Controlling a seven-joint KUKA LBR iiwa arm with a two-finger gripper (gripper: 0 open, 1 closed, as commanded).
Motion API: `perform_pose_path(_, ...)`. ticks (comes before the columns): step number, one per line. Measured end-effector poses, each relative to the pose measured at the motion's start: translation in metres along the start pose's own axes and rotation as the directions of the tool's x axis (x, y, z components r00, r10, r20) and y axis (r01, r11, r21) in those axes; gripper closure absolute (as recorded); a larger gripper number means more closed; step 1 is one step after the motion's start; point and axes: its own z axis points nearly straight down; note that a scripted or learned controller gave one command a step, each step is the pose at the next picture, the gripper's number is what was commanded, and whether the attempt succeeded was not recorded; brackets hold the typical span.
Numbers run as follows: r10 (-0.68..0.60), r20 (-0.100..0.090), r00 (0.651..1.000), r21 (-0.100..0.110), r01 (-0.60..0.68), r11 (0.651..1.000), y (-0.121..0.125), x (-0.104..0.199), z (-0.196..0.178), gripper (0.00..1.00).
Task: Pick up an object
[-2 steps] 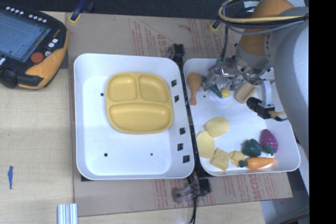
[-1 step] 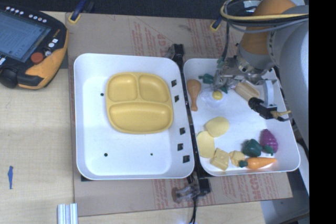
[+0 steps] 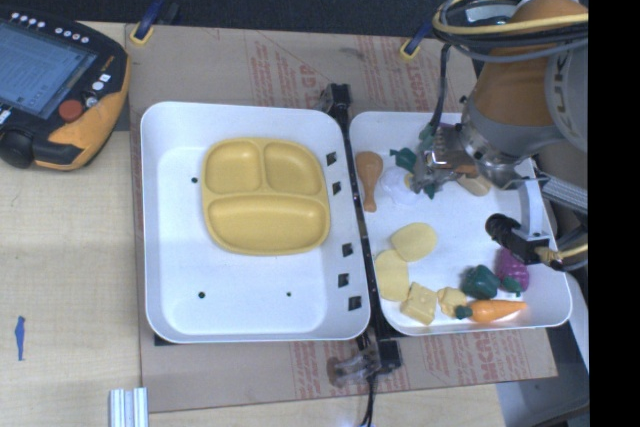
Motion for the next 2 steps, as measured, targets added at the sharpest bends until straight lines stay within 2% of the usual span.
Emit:
perform_pose_path(1,0.001,0.002,1.000,0.001,-0.001,1.000,0.003,-0.002,0.005,0.00)
perform_pose_path(2,0.009,0.004,1.000,0.007,-0.009,1.000,-0.017,-0.052,0.074,0.00)
